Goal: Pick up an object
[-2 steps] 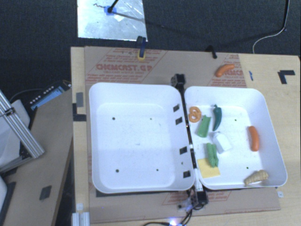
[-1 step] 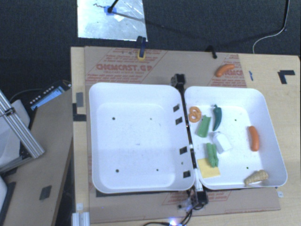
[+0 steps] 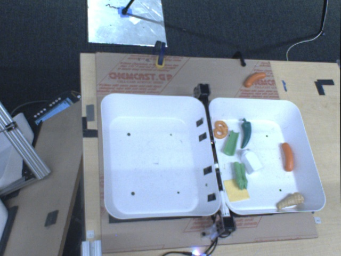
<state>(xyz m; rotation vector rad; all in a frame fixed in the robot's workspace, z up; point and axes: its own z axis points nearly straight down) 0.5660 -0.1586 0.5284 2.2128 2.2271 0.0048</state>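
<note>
Claw spread or pressed together: I cannot tell.

2 shallow white bins sit side by side on a printed cardboard sheet (image 3: 138, 73). The left bin (image 3: 154, 153) shows its white floor. The right bin (image 3: 303, 137) holds all the small things that could be picked.

Near its left wall lies an orange pretzel ring (image 3: 220, 128), and just right of that a light green block (image 3: 231, 143) lies at a slant. A dark green pepper (image 3: 245, 133) lies just beside the block, to its right. Nearer the camera is a white block (image 3: 251, 161), and close to its left a second green piece (image 3: 240, 175), whose near end lies over a yellow slab (image 3: 236, 190). An orange sausage (image 3: 288, 157) lies by itself towards the right wall, well apart from the others. A tan cone (image 3: 290, 200) rests in the near right corner.

Beyond the right bin, a second orange sausage (image 3: 255, 79) lies on the cardboard. A blue and yellow clamp (image 3: 160, 55) grips the sheet's far edge, just below a shiny foil square (image 3: 127, 14) on the dark floor.
</note>
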